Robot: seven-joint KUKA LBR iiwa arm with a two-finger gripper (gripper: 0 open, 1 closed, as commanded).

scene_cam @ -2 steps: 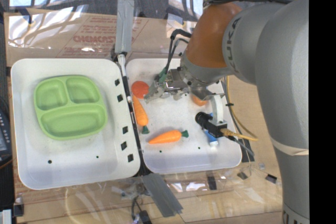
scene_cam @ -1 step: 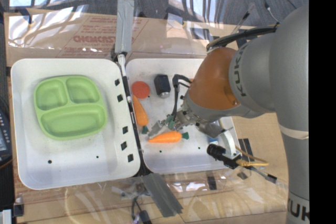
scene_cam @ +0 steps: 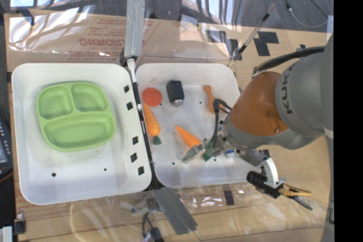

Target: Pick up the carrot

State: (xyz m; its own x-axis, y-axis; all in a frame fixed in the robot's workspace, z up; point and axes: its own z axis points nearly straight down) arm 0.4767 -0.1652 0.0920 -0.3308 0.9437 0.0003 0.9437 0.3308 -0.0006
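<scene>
Reaching in from the right, the arm [scene_cam: 295, 102] is hanging low over the right bin [scene_cam: 187, 173], with its orange band sitting above that bin's right wall. The left bin [scene_cam: 22, 122] is holding a green tray [scene_cam: 75, 115] and is playing no part in this step. The hand [scene_cam: 199, 152] is hovering at the lower end of a carrot [scene_cam: 188, 136] lying mid-bin; whether its fingers are spread or pressed together cannot be told here, and nothing is seen pinched between them. Judged from this, the approach step is running and the grasp is not yet made. A second carrot [scene_cam: 151, 121] is lying along the left wall, below a red disc [scene_cam: 151, 96] and near a black block [scene_cam: 175, 92]. The next move is calling for centring over the carrot's body, straddling it across its width, then closing and lifting.
</scene>
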